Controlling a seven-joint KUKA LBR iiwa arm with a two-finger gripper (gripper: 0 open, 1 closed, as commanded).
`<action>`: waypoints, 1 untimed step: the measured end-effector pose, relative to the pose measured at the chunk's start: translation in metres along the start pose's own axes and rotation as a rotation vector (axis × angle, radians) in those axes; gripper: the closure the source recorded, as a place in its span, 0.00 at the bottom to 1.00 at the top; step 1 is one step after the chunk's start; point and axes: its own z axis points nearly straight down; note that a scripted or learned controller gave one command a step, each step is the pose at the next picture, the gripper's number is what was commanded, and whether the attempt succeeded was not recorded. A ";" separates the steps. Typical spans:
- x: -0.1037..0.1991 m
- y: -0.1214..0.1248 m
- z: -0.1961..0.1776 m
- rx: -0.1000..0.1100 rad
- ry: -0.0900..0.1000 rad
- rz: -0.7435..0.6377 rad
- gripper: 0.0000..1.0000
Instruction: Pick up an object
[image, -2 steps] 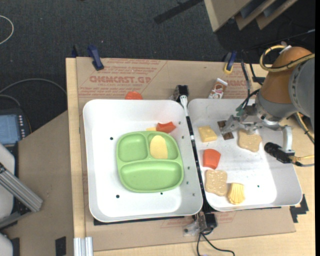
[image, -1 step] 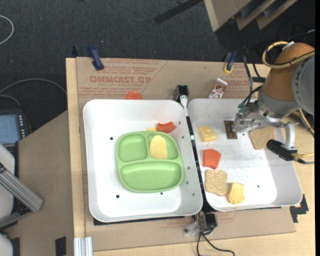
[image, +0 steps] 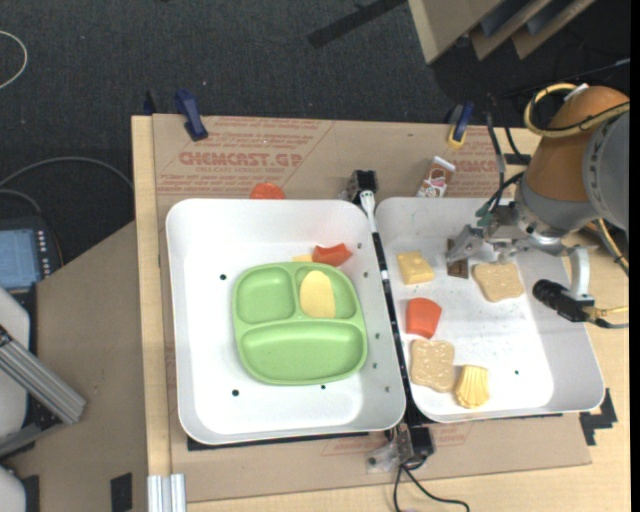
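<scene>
Toast slice (image: 498, 281), tan and roughly square, lies flat on the floor of the right bin (image: 560, 395), just beside the hand (image: 468, 250) on its right and a little nearer to the camera. The hand is low over the upper part of this bin, with the grey arm (image: 560, 180) and its orange band behind it. I cannot tell how far the hand is open, and nothing is seen between its parts. Left of the hand lies a yellow cheese block (image: 415, 267). Further toward the camera from the hand are a red piece (image: 423, 317), a cracker (image: 432, 364) and a yellow ridged piece (image: 472, 386). Well apart on the left, the left bin (image: 200, 400) holds a green divided tray (image: 298, 323).
</scene>
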 end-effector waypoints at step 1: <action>0.040 0.002 0.012 0.009 0.001 -0.003 0.00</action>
